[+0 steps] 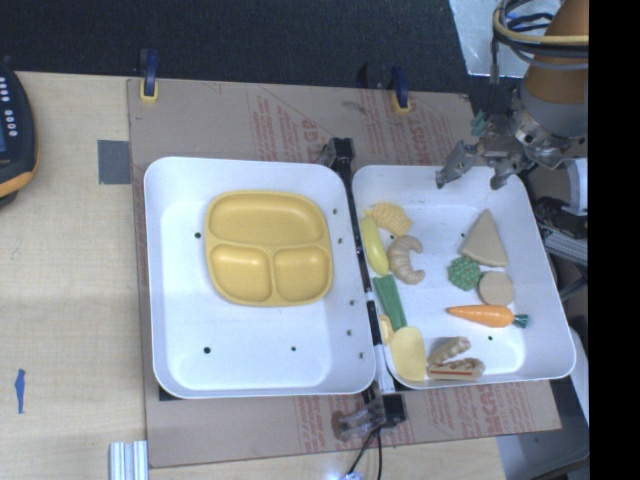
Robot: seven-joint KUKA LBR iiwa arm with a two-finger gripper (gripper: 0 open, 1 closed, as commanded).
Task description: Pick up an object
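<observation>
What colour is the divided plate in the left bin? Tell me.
Yellow: the divided plate shows plainly in the camera view.

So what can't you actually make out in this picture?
- Arm: cut off by the camera view's right edge; just the wrist end shows.
- Hot dog and the piece above it: too small to name that piece surely.
- Black device: cut off by the left edge.
- Gadget below the bins: blurred, unclear what it is.
</observation>
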